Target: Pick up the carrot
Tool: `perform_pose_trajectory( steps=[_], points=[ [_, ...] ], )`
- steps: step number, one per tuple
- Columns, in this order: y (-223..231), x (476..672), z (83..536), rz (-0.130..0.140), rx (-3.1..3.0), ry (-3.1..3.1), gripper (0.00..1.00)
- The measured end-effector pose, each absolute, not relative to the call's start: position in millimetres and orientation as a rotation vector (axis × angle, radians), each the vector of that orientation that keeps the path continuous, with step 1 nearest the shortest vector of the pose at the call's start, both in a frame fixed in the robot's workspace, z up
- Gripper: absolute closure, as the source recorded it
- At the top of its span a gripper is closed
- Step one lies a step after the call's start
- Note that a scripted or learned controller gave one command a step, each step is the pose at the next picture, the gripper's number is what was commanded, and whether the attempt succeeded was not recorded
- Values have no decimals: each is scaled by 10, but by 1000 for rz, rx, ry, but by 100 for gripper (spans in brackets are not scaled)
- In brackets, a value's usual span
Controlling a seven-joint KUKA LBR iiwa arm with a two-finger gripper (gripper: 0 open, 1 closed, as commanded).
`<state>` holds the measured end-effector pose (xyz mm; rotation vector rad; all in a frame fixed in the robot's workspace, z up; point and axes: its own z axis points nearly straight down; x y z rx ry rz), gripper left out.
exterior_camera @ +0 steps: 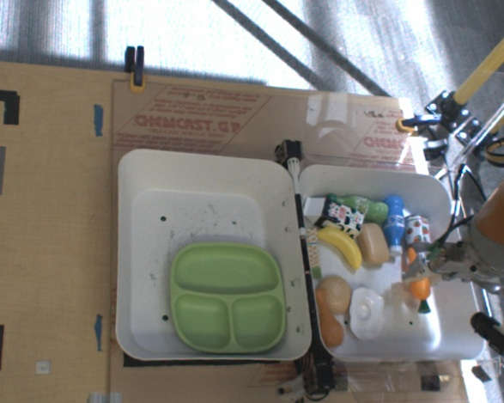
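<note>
Tool state cannot be told; it is poised just above the carrot in the right bin, so a centred descent is advised.

Two white bins, smooth plastic with a dull sheen; the left one is scuffed with dark specks on its floor. Green divided plate, lower centre: matt moulded plastic. Bench: matt brown cardboard-like sheet, with a printed panel at upper centre.
</note>
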<state>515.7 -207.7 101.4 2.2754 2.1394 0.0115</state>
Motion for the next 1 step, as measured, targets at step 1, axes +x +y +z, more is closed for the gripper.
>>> perform_pose_trajectory(
  steps=[1],
  points=[
    [-1099, 5436, 2002, 17, 2249, 2185, 100]
  ],
)
